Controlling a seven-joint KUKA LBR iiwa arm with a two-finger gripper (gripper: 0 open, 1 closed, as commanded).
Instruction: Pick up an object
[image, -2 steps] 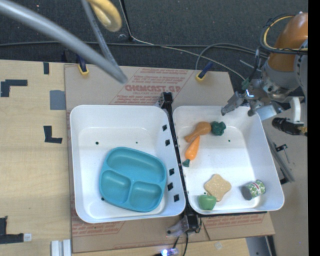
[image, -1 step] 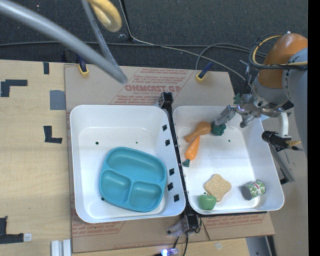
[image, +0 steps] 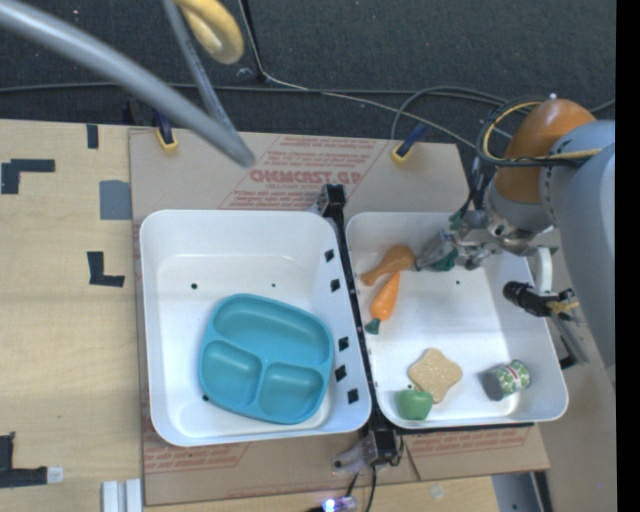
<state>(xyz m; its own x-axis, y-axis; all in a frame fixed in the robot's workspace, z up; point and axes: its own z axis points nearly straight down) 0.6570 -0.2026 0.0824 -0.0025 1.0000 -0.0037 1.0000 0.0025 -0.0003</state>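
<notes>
The right bin (image: 540, 405) holds an orange carrot (image: 386, 295), a tan drumstick-shaped piece (image: 390, 262), a tan bread slice (image: 435, 372), a green pepper-like toy (image: 414, 404) and a small green-labelled can (image: 508, 378). My gripper (image: 440, 254) reaches in from the right, low over the bin's back part, its tip just right of the tan piece. Nothing shows between its fingers.
The left bin (image: 165, 300) holds a blue divided tray (image: 266, 358). A black divider (image: 345, 300) runs between the bins. Cables loop over the cardboard behind the right bin. A grey pole (image: 150, 75) slants across the upper left.
</notes>
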